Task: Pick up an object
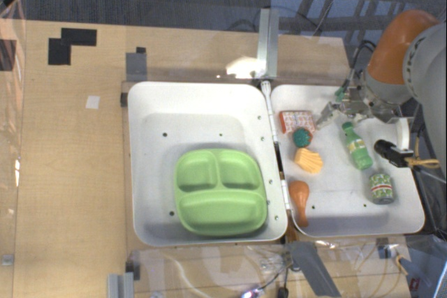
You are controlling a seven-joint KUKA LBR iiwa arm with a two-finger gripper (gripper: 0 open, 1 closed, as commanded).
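The pincer (338, 114) hangs over the far part of the right bin (412, 220), its jaws spread apart and nothing between them, so no object is picked up yet. Nearest to it, just on the near side, is the cap end of a green bottle (357, 147), which lies flat and slanted. This looks the likeliest target. To take it well, I would judge that the jaws should come down across its narrow width, not along its length, and close around the body rather than the cap, which might slip. To the pincer's side lie a red-and-white packet (294, 120) and a dark green ball (302, 137), close together, then a yellow piece (308, 160), an orange piece (298, 195) by the bin's near edge, and a green-and-white can (381, 187). That makes six loose things, one of each. The left bin (150, 150) holds one green divided tray (220, 192). Two bins stand on the worktop (77, 171).
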